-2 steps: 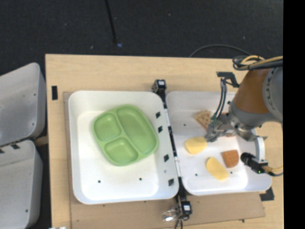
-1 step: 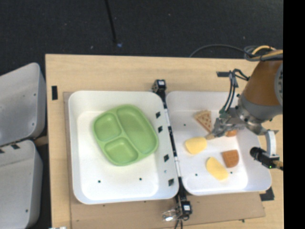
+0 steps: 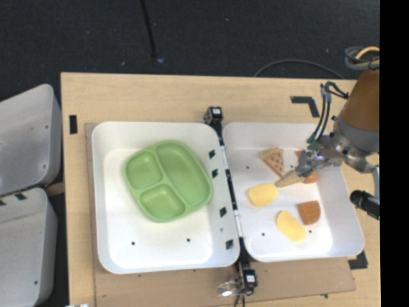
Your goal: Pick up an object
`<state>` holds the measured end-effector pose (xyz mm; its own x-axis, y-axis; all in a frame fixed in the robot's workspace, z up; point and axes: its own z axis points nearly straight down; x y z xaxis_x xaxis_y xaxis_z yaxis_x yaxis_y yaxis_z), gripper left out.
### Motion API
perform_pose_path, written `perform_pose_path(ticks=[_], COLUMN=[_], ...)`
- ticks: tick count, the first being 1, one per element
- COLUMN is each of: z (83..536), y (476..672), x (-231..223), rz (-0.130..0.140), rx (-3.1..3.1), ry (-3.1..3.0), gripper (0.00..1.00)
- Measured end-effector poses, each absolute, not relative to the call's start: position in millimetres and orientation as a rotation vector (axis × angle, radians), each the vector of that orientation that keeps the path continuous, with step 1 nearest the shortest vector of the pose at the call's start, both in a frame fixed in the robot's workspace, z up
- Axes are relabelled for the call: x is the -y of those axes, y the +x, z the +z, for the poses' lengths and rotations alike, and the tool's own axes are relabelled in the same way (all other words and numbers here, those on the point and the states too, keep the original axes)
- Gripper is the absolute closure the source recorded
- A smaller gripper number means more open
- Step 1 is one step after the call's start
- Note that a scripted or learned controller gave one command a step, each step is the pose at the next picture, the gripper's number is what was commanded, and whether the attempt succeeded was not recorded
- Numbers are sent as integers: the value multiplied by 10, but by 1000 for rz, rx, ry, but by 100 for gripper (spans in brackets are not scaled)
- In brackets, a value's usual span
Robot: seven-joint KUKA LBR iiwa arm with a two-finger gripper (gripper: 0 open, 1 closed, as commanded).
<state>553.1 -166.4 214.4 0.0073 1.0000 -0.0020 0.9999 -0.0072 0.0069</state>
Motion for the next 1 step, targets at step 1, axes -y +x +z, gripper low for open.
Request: perform_pose_path(ticks=[1], z=[2122], y=[5539], x=[1668], rz=[2], rx=[-2212], ry=[2228], gripper=[100])
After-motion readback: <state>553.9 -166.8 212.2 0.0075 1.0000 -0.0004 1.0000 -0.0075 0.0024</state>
